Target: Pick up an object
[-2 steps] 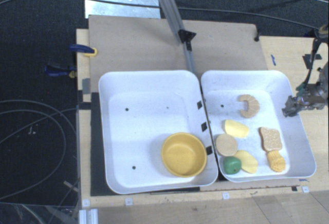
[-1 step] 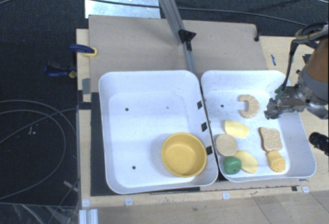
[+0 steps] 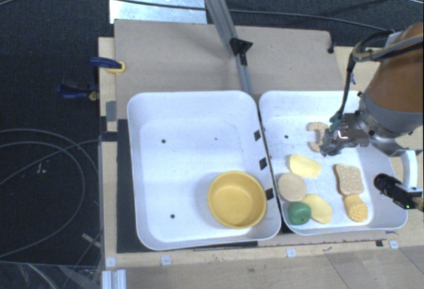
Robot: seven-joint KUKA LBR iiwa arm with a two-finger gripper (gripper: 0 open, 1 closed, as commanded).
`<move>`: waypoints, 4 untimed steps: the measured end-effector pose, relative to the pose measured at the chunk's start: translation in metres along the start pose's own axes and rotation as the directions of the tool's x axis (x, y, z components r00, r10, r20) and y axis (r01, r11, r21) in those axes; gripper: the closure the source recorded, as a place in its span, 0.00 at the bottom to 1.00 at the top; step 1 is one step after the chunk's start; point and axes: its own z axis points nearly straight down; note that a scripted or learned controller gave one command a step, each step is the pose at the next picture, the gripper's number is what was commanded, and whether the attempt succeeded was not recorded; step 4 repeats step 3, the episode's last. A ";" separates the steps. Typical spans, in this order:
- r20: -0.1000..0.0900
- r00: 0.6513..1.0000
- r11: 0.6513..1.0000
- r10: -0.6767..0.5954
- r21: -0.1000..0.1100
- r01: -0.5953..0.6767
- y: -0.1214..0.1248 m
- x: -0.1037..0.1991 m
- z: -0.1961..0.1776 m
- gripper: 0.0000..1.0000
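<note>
Pretzel, one, lies in the right bin, touching the gripper; its axis is unclear, the grip unreadable. Also there: two yellow pieces, one bread slice. One yellow bowl sits left.

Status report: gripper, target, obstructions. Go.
Gripper low in right bin, at pale curled piece. Grip unconfirmed. Yellow wedge and bread slice close by. Yellow bowl in left bin.
</note>
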 end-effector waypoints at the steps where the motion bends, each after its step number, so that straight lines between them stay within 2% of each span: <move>1: 0.000 1.000 1.000 -0.001 -0.001 0.001 0.013 0.056 -0.006 1.00; 3: 0.000 1.000 1.000 -0.001 -0.001 0.001 0.028 0.173 -0.011 1.00; 4: 0.000 1.000 1.000 -0.001 -0.001 0.001 0.028 0.173 -0.011 1.00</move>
